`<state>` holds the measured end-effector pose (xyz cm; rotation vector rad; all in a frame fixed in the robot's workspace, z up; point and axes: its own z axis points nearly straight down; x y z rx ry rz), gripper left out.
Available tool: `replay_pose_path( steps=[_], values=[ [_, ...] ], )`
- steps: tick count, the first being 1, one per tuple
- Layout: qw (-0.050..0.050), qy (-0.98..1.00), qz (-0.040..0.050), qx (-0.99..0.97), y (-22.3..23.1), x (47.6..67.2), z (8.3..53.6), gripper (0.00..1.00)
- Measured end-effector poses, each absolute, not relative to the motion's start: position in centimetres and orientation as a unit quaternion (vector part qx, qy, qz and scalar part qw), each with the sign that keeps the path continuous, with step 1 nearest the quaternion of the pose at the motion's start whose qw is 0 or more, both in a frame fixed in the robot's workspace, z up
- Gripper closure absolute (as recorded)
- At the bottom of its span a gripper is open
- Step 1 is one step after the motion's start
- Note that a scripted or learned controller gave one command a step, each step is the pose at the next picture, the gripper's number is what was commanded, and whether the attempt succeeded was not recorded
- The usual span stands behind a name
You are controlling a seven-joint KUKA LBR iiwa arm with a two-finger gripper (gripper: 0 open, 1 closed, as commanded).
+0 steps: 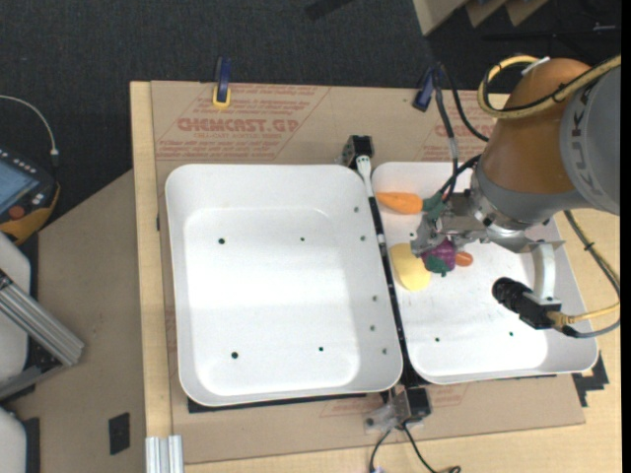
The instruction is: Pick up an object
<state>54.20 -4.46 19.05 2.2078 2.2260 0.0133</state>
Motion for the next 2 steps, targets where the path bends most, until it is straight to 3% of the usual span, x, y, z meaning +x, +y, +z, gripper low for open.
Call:
replay_pose_path(
  steps=[1,2],
  values=[
    [0.003,0.711,0.0053,0.703,3.0,57.2,26.9,1.00],
    [-0.002,0.710,0.0000,0.704,12.1,53.7,27.3,1.00]
  ],
)
